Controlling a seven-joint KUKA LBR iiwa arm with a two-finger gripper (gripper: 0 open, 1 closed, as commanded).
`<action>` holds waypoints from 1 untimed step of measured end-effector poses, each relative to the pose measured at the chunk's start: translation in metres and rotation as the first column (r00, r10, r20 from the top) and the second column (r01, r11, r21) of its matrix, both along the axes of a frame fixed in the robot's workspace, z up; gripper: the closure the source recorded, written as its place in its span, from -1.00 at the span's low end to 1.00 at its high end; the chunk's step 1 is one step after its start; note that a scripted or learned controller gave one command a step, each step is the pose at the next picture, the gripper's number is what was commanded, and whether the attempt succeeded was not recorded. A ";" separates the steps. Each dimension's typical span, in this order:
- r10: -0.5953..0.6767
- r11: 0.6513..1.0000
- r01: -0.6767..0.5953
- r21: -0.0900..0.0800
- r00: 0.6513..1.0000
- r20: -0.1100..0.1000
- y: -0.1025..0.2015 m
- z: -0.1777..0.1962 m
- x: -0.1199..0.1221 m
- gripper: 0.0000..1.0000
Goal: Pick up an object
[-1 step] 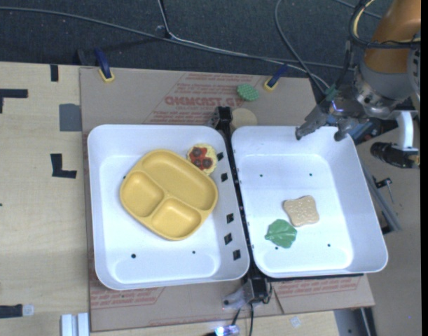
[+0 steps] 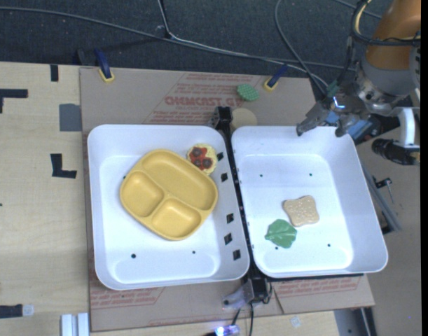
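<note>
A divided tray point(image 2: 169, 203) lies in the left bin point(image 2: 108, 257), a small pizza piece point(image 2: 202, 157) touching its far edge. In the right bin point(image 2: 361, 250), a toast slice point(image 2: 302, 211) sits just behind a leaf point(image 2: 281, 233).

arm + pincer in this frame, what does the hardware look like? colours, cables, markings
The arm is grey metal with an orange band at the top of the frame. Below it sits a silvery, rounded wrist housing. The pincer has two dark, slim fingers on a bluish-grey body. Black cables loop from the wrist over the dark backdrop. No markings are legible.
</note>
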State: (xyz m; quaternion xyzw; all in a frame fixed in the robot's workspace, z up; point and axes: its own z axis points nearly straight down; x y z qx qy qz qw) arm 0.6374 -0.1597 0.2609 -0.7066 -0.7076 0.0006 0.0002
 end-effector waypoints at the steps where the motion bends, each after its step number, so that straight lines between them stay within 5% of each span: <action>1: 0.000 1.000 0.000 0.000 1.000 -0.006 -0.002 -0.062 0.006 -1.00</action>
